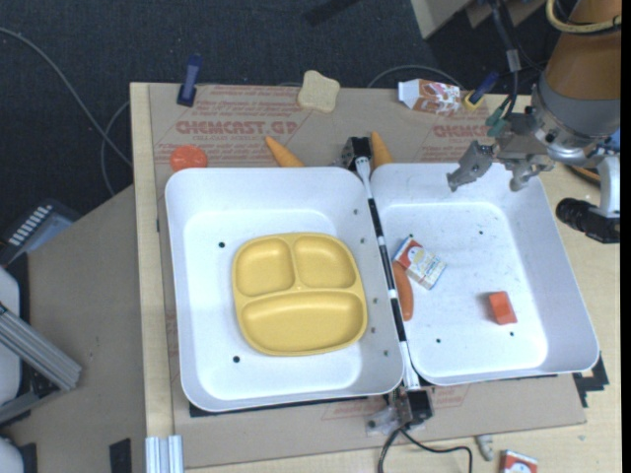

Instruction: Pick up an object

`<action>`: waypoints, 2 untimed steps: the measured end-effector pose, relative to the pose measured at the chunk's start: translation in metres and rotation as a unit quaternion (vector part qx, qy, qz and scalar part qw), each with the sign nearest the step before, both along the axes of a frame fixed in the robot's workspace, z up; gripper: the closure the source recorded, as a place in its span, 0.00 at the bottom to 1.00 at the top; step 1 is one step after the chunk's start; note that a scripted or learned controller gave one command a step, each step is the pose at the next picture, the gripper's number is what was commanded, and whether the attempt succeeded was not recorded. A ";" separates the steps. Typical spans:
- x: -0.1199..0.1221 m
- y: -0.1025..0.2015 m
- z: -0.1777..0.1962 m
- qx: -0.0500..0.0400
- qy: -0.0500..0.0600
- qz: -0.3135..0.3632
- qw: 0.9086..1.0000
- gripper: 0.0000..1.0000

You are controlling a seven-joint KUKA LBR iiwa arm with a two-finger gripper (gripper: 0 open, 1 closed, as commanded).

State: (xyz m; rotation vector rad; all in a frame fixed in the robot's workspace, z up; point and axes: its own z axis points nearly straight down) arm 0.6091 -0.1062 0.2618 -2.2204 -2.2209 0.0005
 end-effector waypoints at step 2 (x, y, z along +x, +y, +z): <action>-0.086 -0.078 -0.178 0.000 0.000 0.000 1.000 0.00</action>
